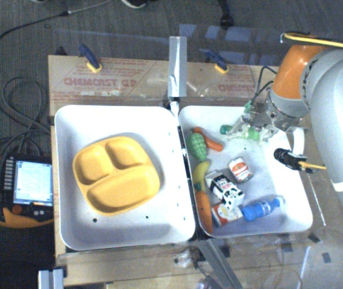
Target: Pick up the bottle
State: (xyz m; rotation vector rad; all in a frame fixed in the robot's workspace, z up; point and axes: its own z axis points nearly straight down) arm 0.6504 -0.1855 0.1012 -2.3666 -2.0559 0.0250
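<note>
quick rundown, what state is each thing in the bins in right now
blue bottle: lying on its side, front of right bin, untouched
clear green-capped bottle: lying down at the gripper, back of bin
yellow tray: flat, right way up, in left bin
cow-print carton: tipped over
small can: on its side
carrot: lying along the bin's left wall

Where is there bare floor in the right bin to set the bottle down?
Bare floor lies in the right bin between the red-and-white can, the blue bottle and the right wall. The strip beside the divider is crowded: green item, carrot, cartons.
</note>
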